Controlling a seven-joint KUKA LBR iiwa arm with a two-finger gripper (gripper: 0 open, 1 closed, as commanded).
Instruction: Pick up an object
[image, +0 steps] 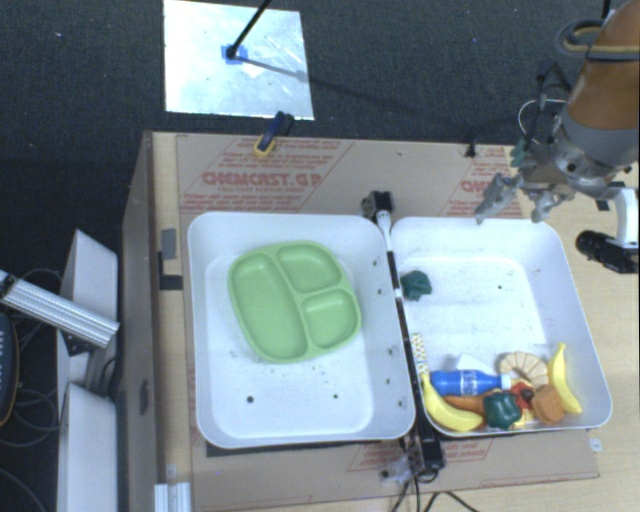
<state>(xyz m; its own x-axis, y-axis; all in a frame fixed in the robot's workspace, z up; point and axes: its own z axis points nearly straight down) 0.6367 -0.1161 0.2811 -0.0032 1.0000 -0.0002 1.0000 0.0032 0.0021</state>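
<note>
My gripper (518, 203) hangs open above the far edge of the right bin (480, 300), its two fingers spread apart with nothing between them. A small dark green object (416, 284) lies alone near the right bin's left wall. Along the near edge of that bin sits a cluster: a blue bottle (470, 382), a yellow banana (447, 413), a second yellow banana (562, 380), a green pepper (502, 408), an orange piece (547, 403) and a tan ridged item (523, 366).
The left bin (230, 400) holds a light green divided plate (294, 300). A black divider (395, 290) runs between the bins. A cardboard sheet (300, 170) lies behind them, with a yellow-tipped tool (270, 135) on it.
</note>
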